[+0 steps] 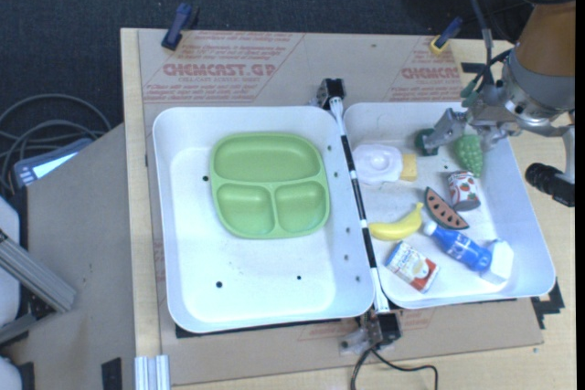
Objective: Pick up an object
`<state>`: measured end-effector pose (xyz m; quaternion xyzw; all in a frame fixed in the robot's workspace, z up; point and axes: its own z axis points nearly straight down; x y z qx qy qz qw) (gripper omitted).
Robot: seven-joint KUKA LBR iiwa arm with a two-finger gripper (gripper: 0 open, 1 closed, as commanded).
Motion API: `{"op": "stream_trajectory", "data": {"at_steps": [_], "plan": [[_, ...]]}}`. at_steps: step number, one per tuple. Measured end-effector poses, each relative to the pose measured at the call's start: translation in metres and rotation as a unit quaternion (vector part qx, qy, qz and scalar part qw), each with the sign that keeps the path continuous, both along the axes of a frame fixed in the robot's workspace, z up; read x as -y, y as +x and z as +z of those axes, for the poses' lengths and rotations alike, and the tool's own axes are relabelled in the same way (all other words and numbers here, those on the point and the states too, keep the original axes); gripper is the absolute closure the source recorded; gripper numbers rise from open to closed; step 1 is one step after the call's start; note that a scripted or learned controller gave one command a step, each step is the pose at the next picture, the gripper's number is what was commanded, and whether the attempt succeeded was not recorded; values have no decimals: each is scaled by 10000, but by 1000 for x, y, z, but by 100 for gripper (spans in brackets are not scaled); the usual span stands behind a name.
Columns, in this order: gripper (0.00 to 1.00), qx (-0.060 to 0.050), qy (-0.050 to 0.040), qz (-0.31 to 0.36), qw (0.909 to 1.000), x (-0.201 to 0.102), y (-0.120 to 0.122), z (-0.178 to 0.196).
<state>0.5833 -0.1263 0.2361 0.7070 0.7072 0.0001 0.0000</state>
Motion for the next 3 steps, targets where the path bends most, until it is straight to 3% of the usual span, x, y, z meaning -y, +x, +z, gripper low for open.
{"op": "stream_trajectory", "data": {"at_steps": [1,2,3], "plan": [[0,7,-3,-1,10000,44,2,-138],[0,-97,7,11,10000,11,76,-141],[100,-94,-12,10,10000,12,75,-131]]}}
